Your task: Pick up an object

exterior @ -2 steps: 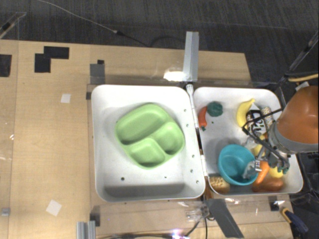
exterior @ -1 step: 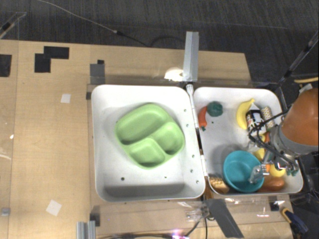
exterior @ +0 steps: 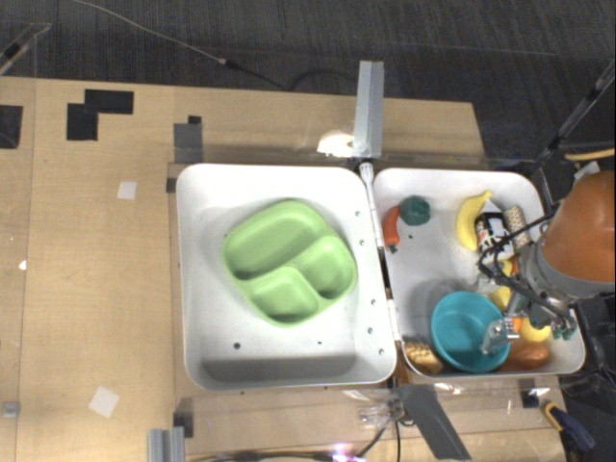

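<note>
In the camera view, the teal bowl (exterior: 466,329) is taken as the landmark; it sits in the right bin (exterior: 438,258) close to that bin's near edge. The jaws (exterior: 504,333) are seen at the bowl's right rim; whether they are wide or narrow cannot be told. A brown piece (exterior: 422,356) lies touching the bowl's left, in the corner. Beyond the bowl, a banana (exterior: 471,218), a dark green round piece (exterior: 415,210) and a red piece (exterior: 391,227) are spread, with bare floor between. Well left of the bowl, the left bin (exterior: 207,258) carries a green divided tray (exterior: 289,261), with open margins around it.
</note>
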Robot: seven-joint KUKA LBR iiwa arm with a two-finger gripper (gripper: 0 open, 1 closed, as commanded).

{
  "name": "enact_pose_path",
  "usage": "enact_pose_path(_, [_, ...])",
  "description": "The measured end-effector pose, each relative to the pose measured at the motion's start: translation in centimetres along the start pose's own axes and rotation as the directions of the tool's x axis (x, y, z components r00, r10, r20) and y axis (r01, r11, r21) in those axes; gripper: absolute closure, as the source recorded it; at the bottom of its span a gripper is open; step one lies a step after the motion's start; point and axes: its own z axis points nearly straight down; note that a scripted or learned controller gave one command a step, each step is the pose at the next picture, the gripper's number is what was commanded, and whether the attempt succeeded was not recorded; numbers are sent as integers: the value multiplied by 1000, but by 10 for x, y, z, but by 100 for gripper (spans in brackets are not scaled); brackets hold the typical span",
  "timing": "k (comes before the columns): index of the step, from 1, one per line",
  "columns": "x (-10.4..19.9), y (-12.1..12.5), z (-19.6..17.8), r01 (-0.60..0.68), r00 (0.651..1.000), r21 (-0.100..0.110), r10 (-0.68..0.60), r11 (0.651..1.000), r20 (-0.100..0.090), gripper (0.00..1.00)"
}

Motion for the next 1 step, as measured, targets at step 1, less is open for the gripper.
enact_pose_path(1, [-5,-2,-2,206,979,2,-206,979,17,0])
